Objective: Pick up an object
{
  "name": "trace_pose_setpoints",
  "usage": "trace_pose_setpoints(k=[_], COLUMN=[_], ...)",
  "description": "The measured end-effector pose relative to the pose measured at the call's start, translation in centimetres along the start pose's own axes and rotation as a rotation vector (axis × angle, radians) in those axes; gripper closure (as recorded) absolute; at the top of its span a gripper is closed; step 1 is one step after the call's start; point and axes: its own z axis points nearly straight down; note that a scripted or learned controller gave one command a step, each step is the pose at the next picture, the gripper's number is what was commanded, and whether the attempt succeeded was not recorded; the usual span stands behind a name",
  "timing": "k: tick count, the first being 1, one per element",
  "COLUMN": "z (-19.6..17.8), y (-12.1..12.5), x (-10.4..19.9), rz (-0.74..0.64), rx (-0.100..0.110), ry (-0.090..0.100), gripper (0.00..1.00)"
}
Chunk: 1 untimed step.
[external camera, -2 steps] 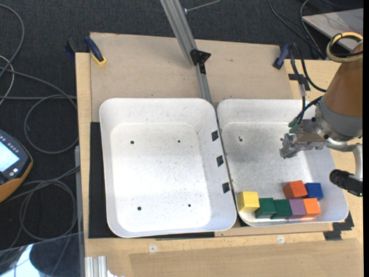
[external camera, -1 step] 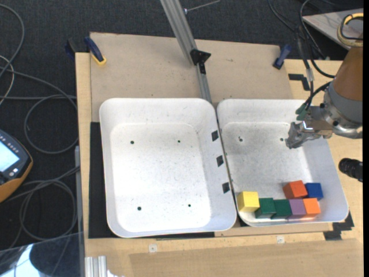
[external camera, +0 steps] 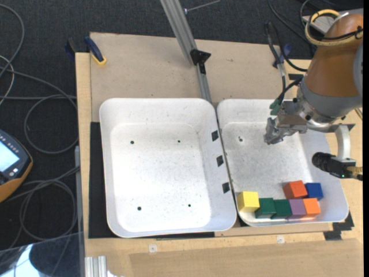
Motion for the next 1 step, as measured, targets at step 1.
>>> trace_pose_setpoints(k=[1], z=[0.99], y=[3.31], x=[5.01], rz=[-0.001], rx=[0.000], ry=[0.001], gripper=[1.00])
